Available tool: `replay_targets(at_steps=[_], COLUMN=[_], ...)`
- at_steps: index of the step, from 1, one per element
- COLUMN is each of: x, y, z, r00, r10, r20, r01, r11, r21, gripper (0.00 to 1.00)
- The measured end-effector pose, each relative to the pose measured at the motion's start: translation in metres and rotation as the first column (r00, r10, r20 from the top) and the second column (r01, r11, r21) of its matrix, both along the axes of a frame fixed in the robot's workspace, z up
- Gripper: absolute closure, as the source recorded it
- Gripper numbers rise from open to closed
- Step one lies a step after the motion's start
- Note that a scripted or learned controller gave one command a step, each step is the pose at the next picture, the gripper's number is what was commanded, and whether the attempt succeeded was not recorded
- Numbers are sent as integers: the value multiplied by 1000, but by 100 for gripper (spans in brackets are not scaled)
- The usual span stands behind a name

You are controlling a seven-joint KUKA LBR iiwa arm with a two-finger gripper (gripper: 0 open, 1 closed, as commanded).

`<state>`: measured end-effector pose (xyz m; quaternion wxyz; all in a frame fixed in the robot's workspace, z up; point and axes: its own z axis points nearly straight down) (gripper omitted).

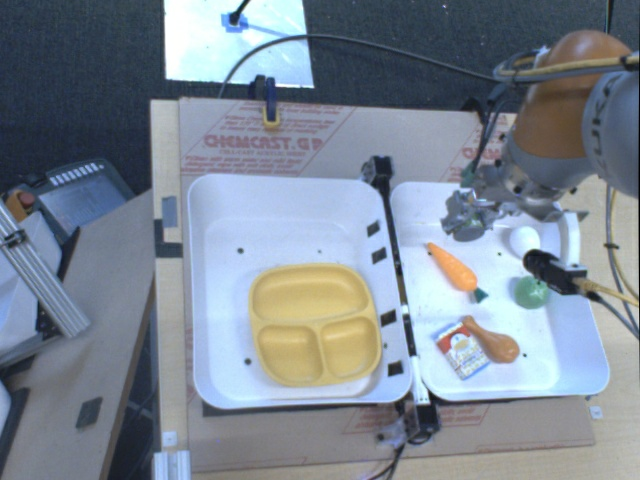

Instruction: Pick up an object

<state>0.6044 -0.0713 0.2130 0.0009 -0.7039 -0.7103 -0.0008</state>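
Jaws above carrot (right bin)

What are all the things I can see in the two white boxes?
Left bin: 1, white, left side.
Right bin: 1, white, right side.
Divided tray: 1, yellow, in left bin.
Carrot: 1, orange, middle of right bin.
Drumstick: 1, brown, front of right bin.
Small packet: 1, red and white, touching drumstick.
Green ball: 1, right bin.
Egg: 1, white, right bin.
Arm: 1, grey and orange.
Gripper: 1, grey, above right bin's back.
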Motion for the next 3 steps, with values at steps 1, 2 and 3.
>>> replay_targets(at_steps=[1,2,3], x=[-20,-45,-69], y=[48,95,144], z=[-7,8,1], r00=[1000,1000,1000], r10=[0,1,0], r20=[-1,0,-2], r01=[0,-1,0], r11=[1000,1000,1000], r21=[0,0,0], gripper=[100,100,100])
